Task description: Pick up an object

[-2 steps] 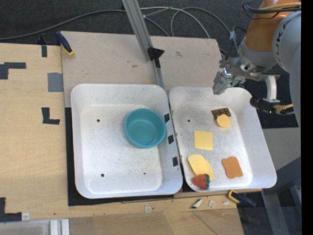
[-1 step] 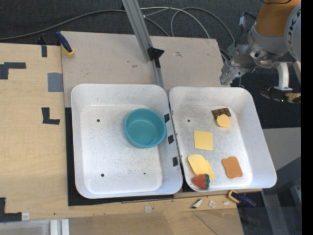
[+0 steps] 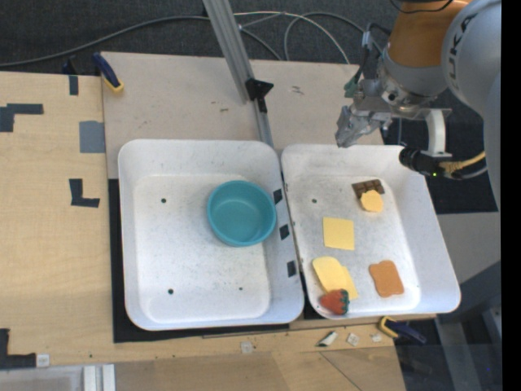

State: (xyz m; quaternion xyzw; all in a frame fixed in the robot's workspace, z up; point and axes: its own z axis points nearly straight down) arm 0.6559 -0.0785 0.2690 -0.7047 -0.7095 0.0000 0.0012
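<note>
My gripper (image 3: 350, 131) hangs above the far rim of the right bin (image 3: 431, 243), well clear of its contents, with nothing seen between its fingers. In that bin lie a brown and yellow piece (image 3: 369, 195), a flat yellow square (image 3: 339, 234), a pale yellow wedge (image 3: 332, 273), an orange slab (image 3: 386, 278) and a red strawberry-like piece (image 3: 334, 301). A teal bowl (image 3: 240, 212) stands upright in the left bin (image 3: 146, 243).
A grey metal pole (image 3: 236, 47) slants across the bench behind the left bin. Cables trail over the dark floor at the back. A yellow and blue clamp (image 3: 108, 72) sits at the bench's far left corner, another (image 3: 397, 327) at the front edge.
</note>
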